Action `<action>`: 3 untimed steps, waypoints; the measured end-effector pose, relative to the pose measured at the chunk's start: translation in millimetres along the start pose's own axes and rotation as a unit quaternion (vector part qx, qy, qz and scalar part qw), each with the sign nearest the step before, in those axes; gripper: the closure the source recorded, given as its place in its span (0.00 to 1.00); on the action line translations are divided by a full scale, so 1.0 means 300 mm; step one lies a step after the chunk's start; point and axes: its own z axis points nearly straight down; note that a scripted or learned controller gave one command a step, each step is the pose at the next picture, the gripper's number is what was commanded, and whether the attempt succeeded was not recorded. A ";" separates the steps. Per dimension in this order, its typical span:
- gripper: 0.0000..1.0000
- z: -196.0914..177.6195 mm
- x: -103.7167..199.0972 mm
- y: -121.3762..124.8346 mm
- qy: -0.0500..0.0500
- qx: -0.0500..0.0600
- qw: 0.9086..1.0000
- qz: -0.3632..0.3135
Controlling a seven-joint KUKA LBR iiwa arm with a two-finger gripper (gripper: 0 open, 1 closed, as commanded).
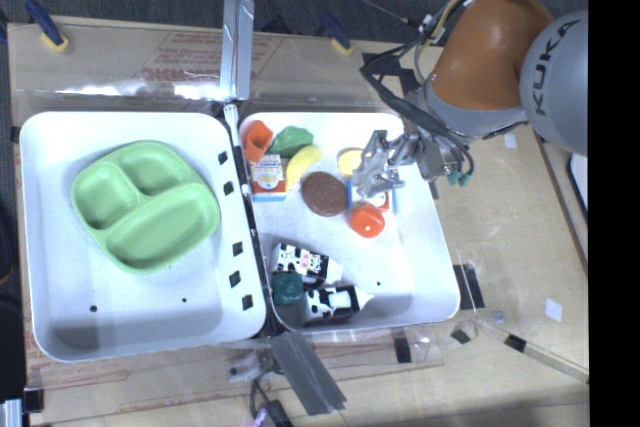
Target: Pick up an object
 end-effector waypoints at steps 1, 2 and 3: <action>0.00 0.001 -0.003 0.010 0.000 -0.001 1.000 -0.002; 0.00 0.365 -0.072 -0.120 -0.002 0.000 0.999 0.036; 0.00 0.370 -0.071 0.091 0.001 -0.002 0.996 0.093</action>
